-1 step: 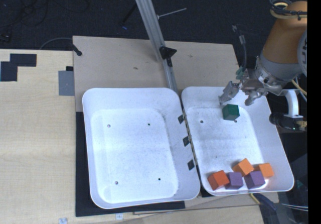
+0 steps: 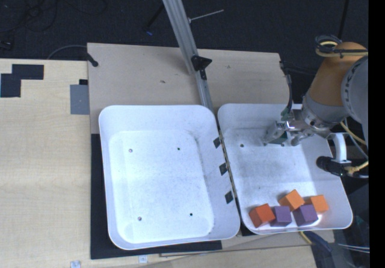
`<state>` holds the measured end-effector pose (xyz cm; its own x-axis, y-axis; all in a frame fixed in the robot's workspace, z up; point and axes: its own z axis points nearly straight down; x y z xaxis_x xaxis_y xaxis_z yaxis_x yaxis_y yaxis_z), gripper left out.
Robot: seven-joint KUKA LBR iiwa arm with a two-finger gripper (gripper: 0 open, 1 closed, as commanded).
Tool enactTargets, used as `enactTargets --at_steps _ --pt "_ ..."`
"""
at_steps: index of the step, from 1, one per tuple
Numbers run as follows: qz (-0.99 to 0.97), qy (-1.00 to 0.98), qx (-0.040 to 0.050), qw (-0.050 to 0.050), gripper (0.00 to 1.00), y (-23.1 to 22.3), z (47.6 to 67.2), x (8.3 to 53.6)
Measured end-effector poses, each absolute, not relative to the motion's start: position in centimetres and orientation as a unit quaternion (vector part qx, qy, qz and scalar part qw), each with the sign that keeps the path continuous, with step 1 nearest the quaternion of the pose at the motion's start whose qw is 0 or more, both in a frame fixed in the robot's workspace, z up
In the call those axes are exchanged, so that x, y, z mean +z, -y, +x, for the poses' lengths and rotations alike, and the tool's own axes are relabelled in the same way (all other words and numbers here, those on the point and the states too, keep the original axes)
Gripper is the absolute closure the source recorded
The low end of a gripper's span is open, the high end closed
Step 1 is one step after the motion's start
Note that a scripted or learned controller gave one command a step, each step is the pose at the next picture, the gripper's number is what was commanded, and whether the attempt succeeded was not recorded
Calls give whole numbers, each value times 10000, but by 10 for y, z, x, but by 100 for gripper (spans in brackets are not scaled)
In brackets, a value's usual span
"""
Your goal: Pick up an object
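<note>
2 shallow white bins are seen side by side on the bench (image 2: pixel 144 74): the left bin (image 2: pixel 114 122) and the right bin (image 2: pixel 240 122), joined along their shared edge by 3 small dark clips. 5 small blocks are gathered in the near corner of the right bin, close to its front rim. An orange-red block (image 2: pixel 261 214) lies leftmost, touching a purple block (image 2: pixel 281 215). A second purple block (image 2: pixel 305 214) sits just beside that one, an orange block (image 2: pixel 293 199) lies just behind the 2 purple ones, and another orange block (image 2: pixel 319 204) is placed at the right end of the group.

The gripper (image 2: pixel 281 134) is seen over the far part of the right bin, well apart from the blocks, at the end of the grey arm with its orange band (image 2: pixel 331 80). Nothing is seen between its fingers; whether the jaws are open or closed cannot be told. A slanted metal rail (image 2: pixel 180 26) is mounted behind the bins.
</note>
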<state>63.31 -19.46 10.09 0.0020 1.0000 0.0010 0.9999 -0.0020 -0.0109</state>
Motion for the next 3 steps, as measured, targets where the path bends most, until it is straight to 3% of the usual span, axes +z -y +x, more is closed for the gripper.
enactTargets --at_steps 1,2,3 --pt "-7063 7079 3 2 0 172 654 90" --pt "-7060 7082 9 2 100 173 653 100" --pt "-7054 7088 -5 19 100 109 651 132"
